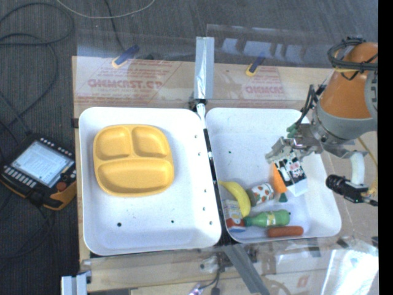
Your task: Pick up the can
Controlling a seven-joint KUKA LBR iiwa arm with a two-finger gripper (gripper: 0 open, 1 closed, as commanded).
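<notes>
- My grey-and-orange arm [347, 97] reaches over the right white bin [245, 134].
- My pincer [284, 154] hangs above a small milk carton [293, 172]; how wide it stands, I cannot tell.
- The small red-and-white can [262, 193] lies beside the yellow banana [238, 196], apart from my pincer.

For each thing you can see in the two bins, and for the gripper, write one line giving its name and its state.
can: on its side in the right bin, not gripped
banana: lying beside the can
green bottle: lying flat
carrot: lying flat by the front wall
yellow tray: flat in the left bin, right way up
gripper: over the right bin, above the can
</notes>
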